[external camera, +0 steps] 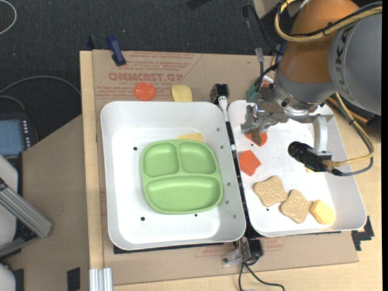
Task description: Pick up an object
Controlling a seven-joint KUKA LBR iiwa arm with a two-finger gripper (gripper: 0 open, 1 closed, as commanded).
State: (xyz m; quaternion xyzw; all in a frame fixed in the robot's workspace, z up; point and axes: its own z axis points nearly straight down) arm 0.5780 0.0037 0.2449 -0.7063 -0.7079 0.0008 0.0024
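My gripper (258, 125) hangs low over the back left corner of the right bin (348, 190). Directly under its tip lies a small red piece (260, 139), partly hidden by the gripper. An orange block (249, 162) sits just in front of it, near the bin's left wall. Further forward lie two tan crackers (270, 190) (295, 205) and a yellow chunk (322, 211). Whether the gripper touches the red piece cannot be made out.
The left bin (118, 162) holds a green divided plate (180, 176) with a pale yellow piece (191, 137) behind it. On the cardboard beyond the bins lie an orange disc (145, 91) and a yellow item (181, 93). A black cabled part (305, 154) hangs from the arm over the right bin.
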